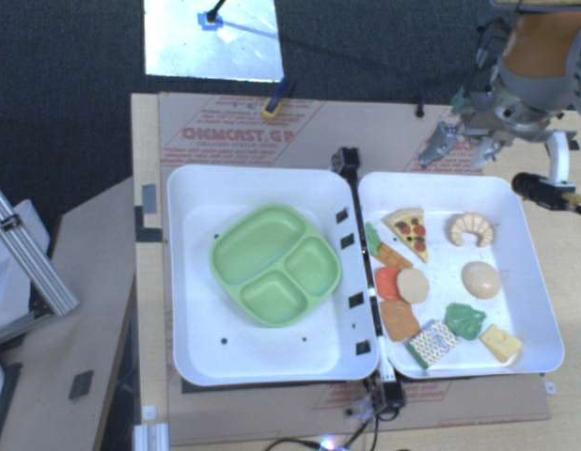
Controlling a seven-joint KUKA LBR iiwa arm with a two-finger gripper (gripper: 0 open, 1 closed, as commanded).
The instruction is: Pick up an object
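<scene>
Two white bins (178, 252): one green tray (274, 264), nine toy foods (441, 280).

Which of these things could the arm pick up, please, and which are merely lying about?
For the job: pizza slice, croissant, egg, carrot, cheese wedge, gripper.

Lying about: green divided plate, silver sheet, cardboard.

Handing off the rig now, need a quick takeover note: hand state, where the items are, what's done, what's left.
Hand: raised beyond the far edge of the right bin, holding nothing visible between its fingers; open or shut not clear.
Right bin holds the items: pizza slice, croissant, egg, carrot, green leaf piece, cheese wedge.
Left bin holds a green divided plate.
Done: nothing picked.
Left: descend, grasp one item, lift.
</scene>
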